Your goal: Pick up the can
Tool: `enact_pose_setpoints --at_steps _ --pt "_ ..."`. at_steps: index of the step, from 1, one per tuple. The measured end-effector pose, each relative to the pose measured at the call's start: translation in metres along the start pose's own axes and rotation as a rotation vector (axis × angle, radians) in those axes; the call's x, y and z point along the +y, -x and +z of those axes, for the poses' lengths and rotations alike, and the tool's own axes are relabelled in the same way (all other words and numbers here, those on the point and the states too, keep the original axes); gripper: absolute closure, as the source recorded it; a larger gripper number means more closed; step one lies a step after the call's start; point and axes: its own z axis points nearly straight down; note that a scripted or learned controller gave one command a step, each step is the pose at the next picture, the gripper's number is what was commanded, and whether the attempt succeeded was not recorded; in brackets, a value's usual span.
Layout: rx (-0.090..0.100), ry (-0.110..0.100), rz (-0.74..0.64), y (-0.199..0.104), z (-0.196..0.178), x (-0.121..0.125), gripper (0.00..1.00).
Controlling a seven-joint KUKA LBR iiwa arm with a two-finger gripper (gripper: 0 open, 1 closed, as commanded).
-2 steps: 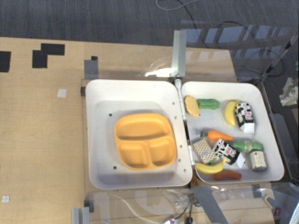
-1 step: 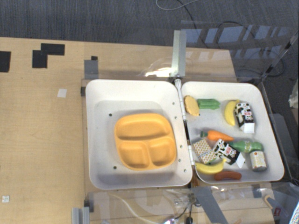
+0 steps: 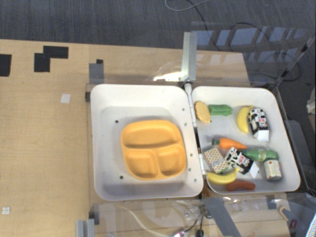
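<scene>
The small cylindrical can with a pale label (image 3: 272, 170) stands upright in the near right corner of the right white bin (image 3: 281, 127), just beside a green bottle (image 3: 260, 155). An orange three-compartment plastic tray (image 3: 153, 149) lies in the left white bin (image 3: 106, 132). The gripper's opening cannot be told.

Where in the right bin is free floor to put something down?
Bare floor lies mid-bin, between the banana above and the carrot below. The bottom edge is crowded: the can, green bottle and cartons sit packed together.
</scene>
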Motion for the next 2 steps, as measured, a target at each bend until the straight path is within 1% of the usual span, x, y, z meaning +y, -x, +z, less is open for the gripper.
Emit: enact_pose_setpoints --at_steps 1,2 --pt "-0.001 -0.002 0.325 -0.03 0.001 0.075 1.0" --pt "-0.001 -0.002 0.756 -0.017 0.001 0.094 1.0"
